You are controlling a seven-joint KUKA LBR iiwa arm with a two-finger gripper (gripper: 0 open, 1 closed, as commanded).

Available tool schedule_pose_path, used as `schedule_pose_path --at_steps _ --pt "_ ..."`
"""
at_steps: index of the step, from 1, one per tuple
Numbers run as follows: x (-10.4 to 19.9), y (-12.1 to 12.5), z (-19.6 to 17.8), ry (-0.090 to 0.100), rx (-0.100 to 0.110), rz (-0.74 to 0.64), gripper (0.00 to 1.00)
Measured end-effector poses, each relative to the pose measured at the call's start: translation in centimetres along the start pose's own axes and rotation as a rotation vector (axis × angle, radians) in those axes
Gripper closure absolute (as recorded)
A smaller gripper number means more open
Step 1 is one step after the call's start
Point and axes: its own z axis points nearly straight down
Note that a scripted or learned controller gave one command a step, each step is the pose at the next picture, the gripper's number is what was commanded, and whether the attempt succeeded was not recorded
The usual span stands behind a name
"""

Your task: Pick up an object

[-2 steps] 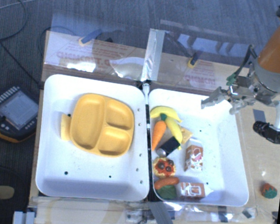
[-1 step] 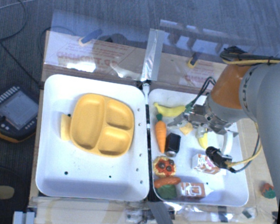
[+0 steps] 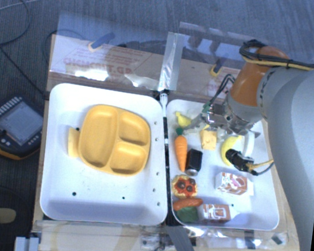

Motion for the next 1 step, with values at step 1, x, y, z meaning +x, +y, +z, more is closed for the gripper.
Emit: schedule_pose_path --at_steps 1 --pt "-4.34 -1.00 -1.66 0.001 -0.009 0.091 0.00"
